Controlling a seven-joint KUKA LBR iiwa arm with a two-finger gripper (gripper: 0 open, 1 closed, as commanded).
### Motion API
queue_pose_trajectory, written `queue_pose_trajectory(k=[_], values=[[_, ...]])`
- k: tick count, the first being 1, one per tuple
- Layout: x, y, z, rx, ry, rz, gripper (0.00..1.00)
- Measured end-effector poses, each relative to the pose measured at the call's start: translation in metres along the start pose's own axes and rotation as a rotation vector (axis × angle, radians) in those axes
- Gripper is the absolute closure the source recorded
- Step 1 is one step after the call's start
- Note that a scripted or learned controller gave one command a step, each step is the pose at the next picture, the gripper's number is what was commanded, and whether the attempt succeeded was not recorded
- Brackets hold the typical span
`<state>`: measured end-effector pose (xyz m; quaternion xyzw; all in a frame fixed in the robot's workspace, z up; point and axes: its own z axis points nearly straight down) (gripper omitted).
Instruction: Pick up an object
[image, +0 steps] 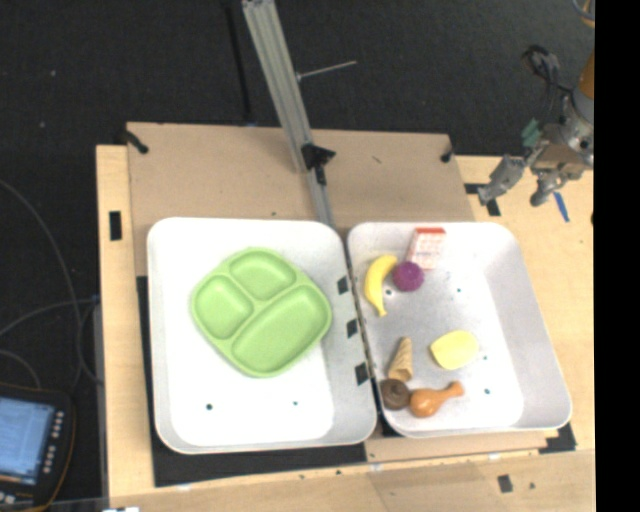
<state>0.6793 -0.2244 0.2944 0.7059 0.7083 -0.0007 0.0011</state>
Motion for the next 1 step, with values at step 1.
queue_pose_trajectory(k=[1], values=[[0.0000,0.0000,0.0000,0.001,0.000,-0.001,0.00]])
